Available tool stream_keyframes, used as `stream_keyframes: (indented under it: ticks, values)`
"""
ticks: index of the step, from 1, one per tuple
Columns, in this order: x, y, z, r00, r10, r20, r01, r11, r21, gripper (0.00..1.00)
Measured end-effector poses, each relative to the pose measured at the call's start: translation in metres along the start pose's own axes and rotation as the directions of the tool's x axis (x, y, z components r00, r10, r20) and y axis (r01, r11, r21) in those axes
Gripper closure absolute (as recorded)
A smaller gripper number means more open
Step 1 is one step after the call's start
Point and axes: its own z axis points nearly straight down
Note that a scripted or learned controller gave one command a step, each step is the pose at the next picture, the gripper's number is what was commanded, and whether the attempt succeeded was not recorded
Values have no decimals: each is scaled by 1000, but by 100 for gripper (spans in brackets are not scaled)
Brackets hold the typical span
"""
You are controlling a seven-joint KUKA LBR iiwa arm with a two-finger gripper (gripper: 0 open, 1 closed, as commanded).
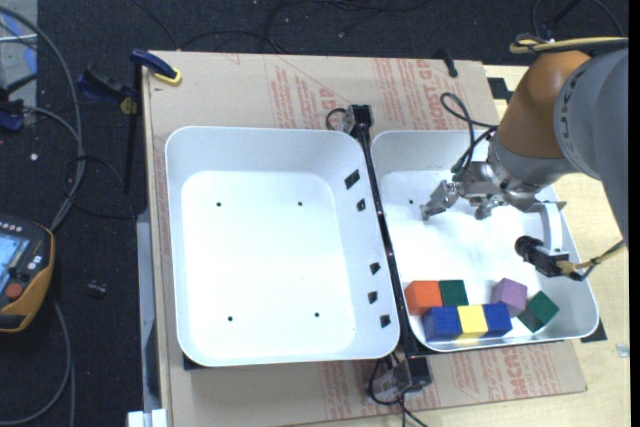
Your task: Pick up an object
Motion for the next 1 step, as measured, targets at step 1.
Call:
stream_keyframes:
  ticks: [1]
  values:
    - [38, 20, -2, 1000, -2, 0, 2, 1000, -3, 0]
